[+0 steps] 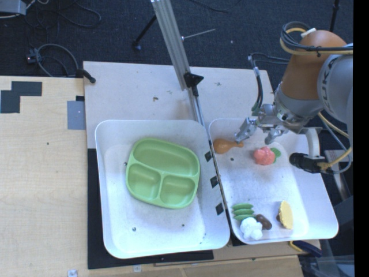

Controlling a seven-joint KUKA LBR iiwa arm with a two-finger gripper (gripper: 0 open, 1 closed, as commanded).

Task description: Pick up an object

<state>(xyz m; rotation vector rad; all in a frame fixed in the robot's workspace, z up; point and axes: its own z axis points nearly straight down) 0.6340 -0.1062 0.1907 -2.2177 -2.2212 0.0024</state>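
My claw (259,133) hangs over the far end of the right bin (314,212), its two fingers spread apart with nothing between them. One finger (244,131) points down toward the drumstick (226,146), an orange-brown piece lying near the bin's left wall, and I read the fingertip as just above or just beside its thin end, though I cannot tell if they touch. The other finger (272,134) sits above the strawberry (264,156), a red-pink lump with a bit of green at its right side, close to it but apart. Nearer to me in the same bin I see a pea pod (242,210), a white lump (251,228) just below it, a small brown piece (263,220) touching that lump's right side, and a yellow piece (285,214) well off to the right. The left bin (109,212) holds a green tray (163,173) with three compartments, lying flat. Both bins rest side by side on the desk (127,91), and a slanted metal rail (176,45) crosses above it toward the gap between them.
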